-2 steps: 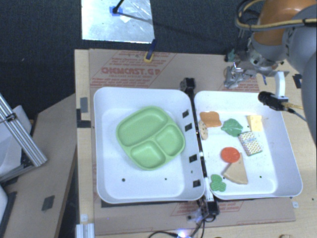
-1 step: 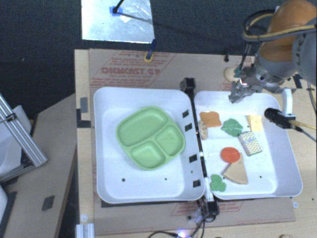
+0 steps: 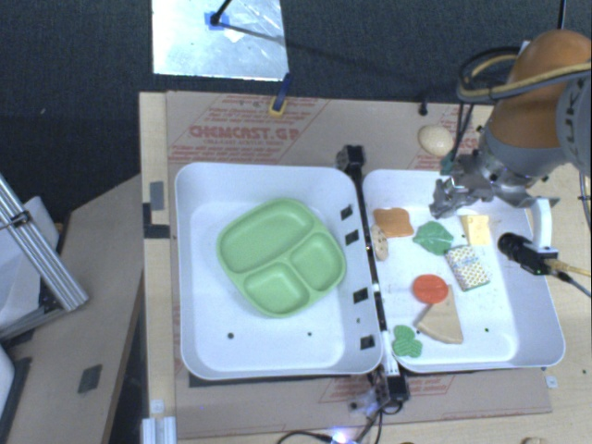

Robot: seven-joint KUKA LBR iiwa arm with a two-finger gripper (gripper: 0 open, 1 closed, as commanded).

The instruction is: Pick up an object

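Dark, speckled flooring (image 3: 74,91) fills the room behind and to the left. On it stands a pale wooden bench (image 3: 102,239), which is covered by a brown cardboard sheet (image 3: 250,128) with red lettering. Two shallow white bins sit side by side on the sheet, their inner walls touching.

The left bin (image 3: 199,340) holds a light green plate (image 3: 277,252) with three compartments, lying at a slant near the bin's middle. The right bin (image 3: 523,336) holds the small objects to be picked.

The grey arm (image 3: 546,91) with its orange band comes in over the right bin's far right corner. Its gripper (image 3: 449,202) hangs above the back of that bin, between an orange-brown slice (image 3: 392,221) and a yellow block (image 3: 477,229), just behind a green leaf piece (image 3: 433,237). From this angle I cannot tell whether the gripper is open or closed, and nothing visible is held in it.

A silvery sheet (image 3: 217,26) lies on the floor beyond the bench. A metal frame (image 3: 37,266) leans at the left edge.

Further forward in the right bin lie:
- a tan wedge (image 3: 442,325)
- a patterned block (image 3: 468,267)
- a red-orange disc (image 3: 430,289) touching the wedge's tip
- a small green piece (image 3: 405,341) at the front left corner
- a small biscuit-like piece (image 3: 379,243) against the dividing wall

A pale egg (image 3: 433,139) rests on the cardboard behind the right bin.
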